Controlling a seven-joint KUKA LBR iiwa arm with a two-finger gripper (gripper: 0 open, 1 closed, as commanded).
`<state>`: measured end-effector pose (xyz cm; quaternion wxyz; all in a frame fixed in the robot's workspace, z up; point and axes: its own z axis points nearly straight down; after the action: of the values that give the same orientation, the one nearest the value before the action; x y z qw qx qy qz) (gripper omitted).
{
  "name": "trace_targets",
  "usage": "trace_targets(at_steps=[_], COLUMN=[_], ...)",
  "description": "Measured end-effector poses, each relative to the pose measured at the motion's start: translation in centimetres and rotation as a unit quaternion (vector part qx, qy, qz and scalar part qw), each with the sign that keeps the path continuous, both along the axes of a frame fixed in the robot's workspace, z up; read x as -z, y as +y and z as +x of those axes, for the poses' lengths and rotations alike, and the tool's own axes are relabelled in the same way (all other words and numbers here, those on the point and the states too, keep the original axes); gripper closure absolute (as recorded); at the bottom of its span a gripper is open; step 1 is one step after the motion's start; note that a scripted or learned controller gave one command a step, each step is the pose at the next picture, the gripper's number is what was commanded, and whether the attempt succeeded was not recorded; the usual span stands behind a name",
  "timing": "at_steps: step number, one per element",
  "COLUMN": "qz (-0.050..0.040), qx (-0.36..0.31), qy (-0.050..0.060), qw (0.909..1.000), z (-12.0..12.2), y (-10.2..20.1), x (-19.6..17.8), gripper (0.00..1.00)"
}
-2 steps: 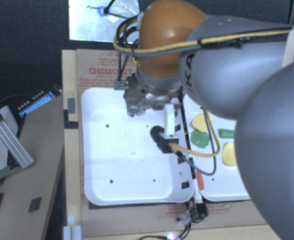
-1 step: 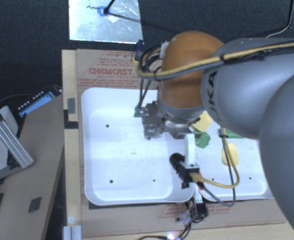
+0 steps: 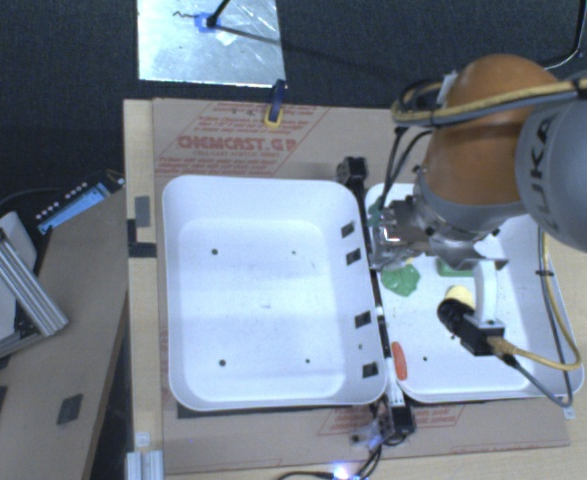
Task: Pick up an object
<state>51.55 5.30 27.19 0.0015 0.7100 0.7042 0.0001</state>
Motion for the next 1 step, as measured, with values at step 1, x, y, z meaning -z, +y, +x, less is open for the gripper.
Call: trace_targets(at_steps=[1], qz=[-0.0007], qx=[0.000], qy=[-0.001], qw=[1.0000], z=[1.95], y=[-10.29], x=[0.09], gripper=[1.00])
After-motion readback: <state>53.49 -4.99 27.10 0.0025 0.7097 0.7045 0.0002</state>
